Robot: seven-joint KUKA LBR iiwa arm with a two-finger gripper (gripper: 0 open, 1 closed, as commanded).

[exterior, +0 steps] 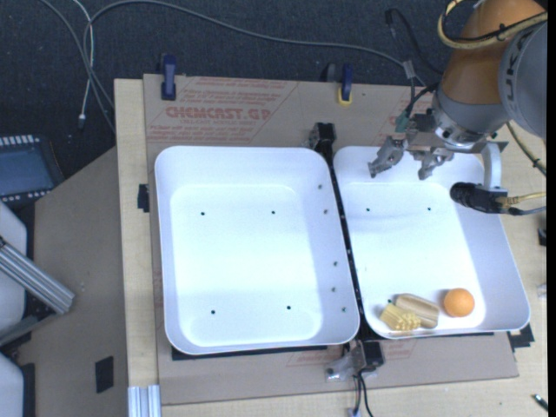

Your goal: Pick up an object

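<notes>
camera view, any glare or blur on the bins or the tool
Camera view: the left bin floor is washed out by bright light; the right bin shows soft shadow under the tool; the orange ball stays sharp, with no motion blur.

Glossy smooth white plastic bins (252, 172), matt brown cardboard bench top (226, 102), metal claw (405, 165)
</notes>
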